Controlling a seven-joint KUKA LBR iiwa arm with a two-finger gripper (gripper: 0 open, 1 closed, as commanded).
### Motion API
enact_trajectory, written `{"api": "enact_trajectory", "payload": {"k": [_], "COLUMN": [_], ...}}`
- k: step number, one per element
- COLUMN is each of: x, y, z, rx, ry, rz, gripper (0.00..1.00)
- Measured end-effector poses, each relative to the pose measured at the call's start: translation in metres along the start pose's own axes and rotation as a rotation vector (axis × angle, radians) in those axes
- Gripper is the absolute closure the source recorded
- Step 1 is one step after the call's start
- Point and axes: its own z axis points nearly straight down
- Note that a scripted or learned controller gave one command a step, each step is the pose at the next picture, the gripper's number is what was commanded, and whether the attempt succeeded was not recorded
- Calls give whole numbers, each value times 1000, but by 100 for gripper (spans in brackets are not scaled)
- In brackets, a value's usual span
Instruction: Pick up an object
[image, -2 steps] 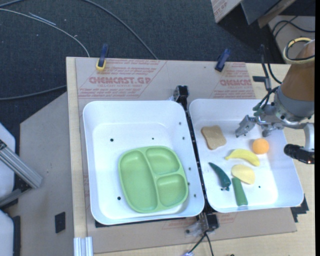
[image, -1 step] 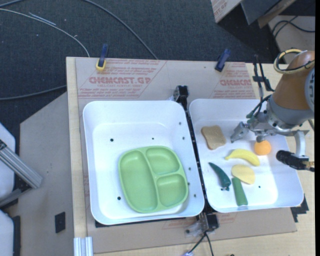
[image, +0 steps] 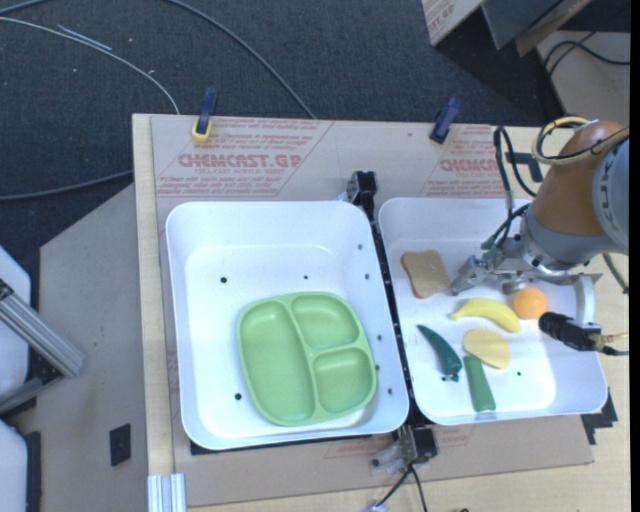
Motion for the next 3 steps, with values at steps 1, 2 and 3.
{"api": "enact_trajectory", "payload": {"k": [1,2,3], "x": [0,-5,-15], "y": [1,8,7], "z": [-13,-75,-129], "rx": [-5,-14,-14], "ry": [-1,-5,-6], "rz": [1,-1,0], "gripper": [100,100,100]}}
